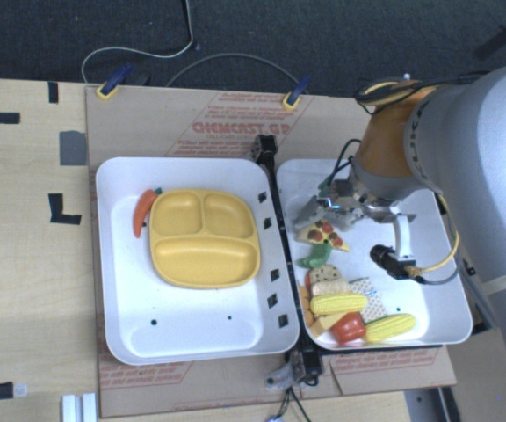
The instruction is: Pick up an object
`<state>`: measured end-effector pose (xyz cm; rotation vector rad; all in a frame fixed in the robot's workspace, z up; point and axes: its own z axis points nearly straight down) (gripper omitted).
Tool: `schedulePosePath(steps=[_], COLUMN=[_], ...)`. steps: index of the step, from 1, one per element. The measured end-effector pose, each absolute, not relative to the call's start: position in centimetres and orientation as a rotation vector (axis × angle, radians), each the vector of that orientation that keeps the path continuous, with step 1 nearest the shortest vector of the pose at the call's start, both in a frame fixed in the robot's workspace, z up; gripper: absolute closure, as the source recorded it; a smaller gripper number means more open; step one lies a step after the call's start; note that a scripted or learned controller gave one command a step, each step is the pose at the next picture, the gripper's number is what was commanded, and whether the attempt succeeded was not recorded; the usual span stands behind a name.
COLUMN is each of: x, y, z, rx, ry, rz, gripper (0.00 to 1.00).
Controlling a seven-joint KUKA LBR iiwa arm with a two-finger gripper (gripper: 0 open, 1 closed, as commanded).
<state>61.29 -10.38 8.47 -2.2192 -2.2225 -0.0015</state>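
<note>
A pale wooden bench [25,262] with black marks carries a brown cardboard sheet [227,126], clipped at its far edge, under two shallow white bins; dark carpet lies beyond. The left white bin [121,323] holds a yellow three-compartment plastic plate [205,238] near its middle and an orange toy carrot [143,211] just beside the plate's left rim. The right white bin [442,319] holds a toy pizza slice [323,235], a green leafy toy [316,256], a yellow toy corn cob [339,303], a second yellow corn cob [390,326] and a red toy pepper [349,327], crowded toward the near left corner. The pincer [328,205] hangs low over this bin's far left part, just above the pizza slice; whether it is spread or pinching anything cannot be told. Bare floor shows along the bin's right side.
</note>
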Motion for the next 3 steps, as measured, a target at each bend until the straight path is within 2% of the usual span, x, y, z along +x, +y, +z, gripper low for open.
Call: schedulePosePath(steps=[3], x=[60.84], y=[-11.24], z=[8.51], rx=[-2.219], ry=[-2.224], rz=[-0.002], gripper=[0.00])
